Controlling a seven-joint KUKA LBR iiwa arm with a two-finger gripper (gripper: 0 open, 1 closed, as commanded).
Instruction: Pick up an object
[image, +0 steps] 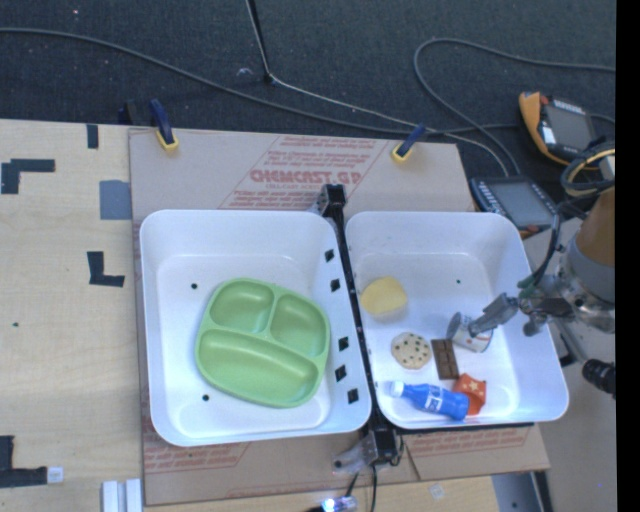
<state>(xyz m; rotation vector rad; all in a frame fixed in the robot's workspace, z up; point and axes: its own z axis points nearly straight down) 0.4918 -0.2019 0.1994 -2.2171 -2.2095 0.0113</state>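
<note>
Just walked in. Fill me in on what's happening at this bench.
A grey robot arm reaches in from the right with its claw low inside the right bin, just above a brown bar. Nothing shows between its fingers. That bin also holds a yellow round piece, a cookie, a blue tube and a small orange item. The left bin holds a green divided plate. No pickup is evident yet.

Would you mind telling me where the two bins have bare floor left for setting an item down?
Right bin: bare along the far wall, beyond the yellow bun. Its near half is crowded: cookie, brown bar, blue tube, orange packet, with the tool over it. Left bin: the green divided plate fills the middle, leaving a far strip and corners.
</note>
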